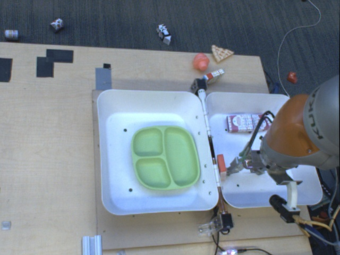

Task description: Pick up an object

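My gripper (235, 167) is low over the left part of the right bin (249, 195), reaching in from the right under the grey and orange arm. Just left of its tip, a small orange-red object (221, 164) lies against the rim between the two bins. A maroon and white carton (241, 122) lies flat at the back of the right bin, apart from the gripper. The arm hides much of that bin's right side.
A green divided plate (164, 157) sits in the left bin (114, 142). Behind the bins on the bench lie an orange ball (201, 62), a toy pizza slice (222, 52) and a red-tipped marker (213, 76). Small items are scattered on the dark carpet beyond.
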Controlling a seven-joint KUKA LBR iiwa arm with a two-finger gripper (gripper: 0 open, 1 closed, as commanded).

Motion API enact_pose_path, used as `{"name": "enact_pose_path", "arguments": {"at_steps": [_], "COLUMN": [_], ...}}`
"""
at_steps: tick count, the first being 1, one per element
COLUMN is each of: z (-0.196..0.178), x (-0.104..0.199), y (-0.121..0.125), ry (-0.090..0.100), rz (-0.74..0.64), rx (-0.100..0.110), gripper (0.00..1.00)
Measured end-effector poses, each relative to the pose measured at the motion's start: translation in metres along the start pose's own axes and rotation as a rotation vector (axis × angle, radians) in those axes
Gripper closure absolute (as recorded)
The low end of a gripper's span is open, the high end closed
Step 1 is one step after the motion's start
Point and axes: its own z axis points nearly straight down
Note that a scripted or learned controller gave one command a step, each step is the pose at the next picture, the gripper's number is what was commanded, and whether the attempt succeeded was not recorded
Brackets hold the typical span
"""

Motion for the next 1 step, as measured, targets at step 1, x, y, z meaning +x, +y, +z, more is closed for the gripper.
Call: {"name": "enact_pose_path", "arguments": {"at_steps": [1], "z": [-0.0114], "x": [0.0011], "y": [0.0026], "ry": [0.001], "rz": [-0.002], "rx": [-0.006], "gripper": [1.0]}}
